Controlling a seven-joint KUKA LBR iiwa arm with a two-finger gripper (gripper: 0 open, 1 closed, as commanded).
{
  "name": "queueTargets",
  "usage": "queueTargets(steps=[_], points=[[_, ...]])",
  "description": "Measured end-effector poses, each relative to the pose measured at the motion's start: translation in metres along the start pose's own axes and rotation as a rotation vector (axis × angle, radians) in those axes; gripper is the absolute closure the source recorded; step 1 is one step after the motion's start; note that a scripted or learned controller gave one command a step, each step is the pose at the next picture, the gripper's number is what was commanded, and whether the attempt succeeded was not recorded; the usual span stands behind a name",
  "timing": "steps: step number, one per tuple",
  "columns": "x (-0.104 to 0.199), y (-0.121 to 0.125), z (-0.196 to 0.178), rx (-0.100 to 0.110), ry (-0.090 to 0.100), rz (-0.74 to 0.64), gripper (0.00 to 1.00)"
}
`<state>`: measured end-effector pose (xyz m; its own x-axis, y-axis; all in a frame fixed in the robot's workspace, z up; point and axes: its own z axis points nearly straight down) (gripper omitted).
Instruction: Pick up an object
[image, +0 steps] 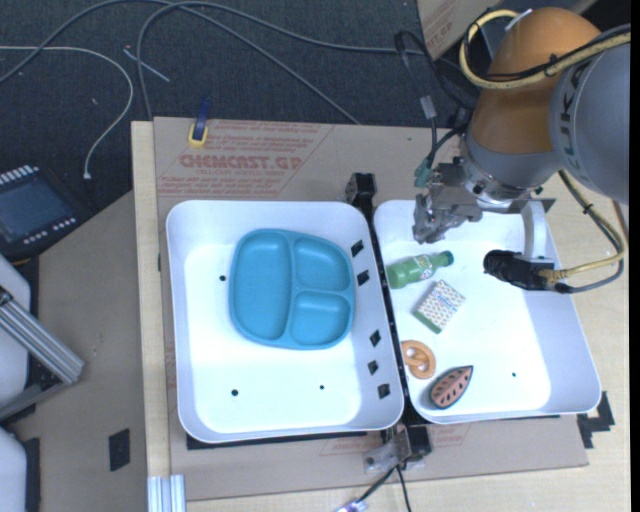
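1. The green plastic bottle (419, 268) lay on its side in the right white bin (560, 350), at its 10 o'clock corner.
2. The grey two-finger gripper (432, 228) stood just above the bottle, at its 12 o'clock; whether it was spread or closed could not be told.
3. A patterned green-and-white packet (440, 305), a brown pretzel (418, 358) and an orange-brown leaf-shaped item (450, 386) lay toward 6 o'clock of the bottle.
4. A blue divided plastic plate (292, 288) sat in the left white bin (200, 330).

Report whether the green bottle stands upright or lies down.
Lying down: the green plastic bottle rests on its side in the right white bin.
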<state>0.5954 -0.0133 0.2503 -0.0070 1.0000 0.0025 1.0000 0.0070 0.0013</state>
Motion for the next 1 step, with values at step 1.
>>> queueTargets(steps=[1], points=[[0.0500, 0.0234, -0.0024, -0.002, 0.000, 0.001, 1.00]])
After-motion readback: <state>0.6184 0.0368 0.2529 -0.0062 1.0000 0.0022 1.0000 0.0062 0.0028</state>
